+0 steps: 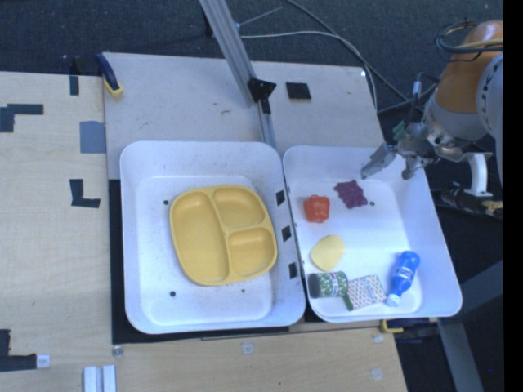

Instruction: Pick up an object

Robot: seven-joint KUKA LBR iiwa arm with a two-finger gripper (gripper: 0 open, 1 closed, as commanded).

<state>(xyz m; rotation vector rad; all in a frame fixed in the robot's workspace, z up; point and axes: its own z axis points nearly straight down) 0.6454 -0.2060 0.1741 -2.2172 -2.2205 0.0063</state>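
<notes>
The gripper (394,159) hung apparently spread and empty over the right bin's (433,243) far edge, nothing yet picked; next it needed lowering onto the nearby purple object (350,193).

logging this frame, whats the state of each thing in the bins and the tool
yellow divided plate: flat in left bin, compartments bare
red piece: loose, right bin
purple piece: loose, right bin
pale yellow piece: loose
green can: on its side
blue bottle: lying down
tool: open, holding nothing
</notes>
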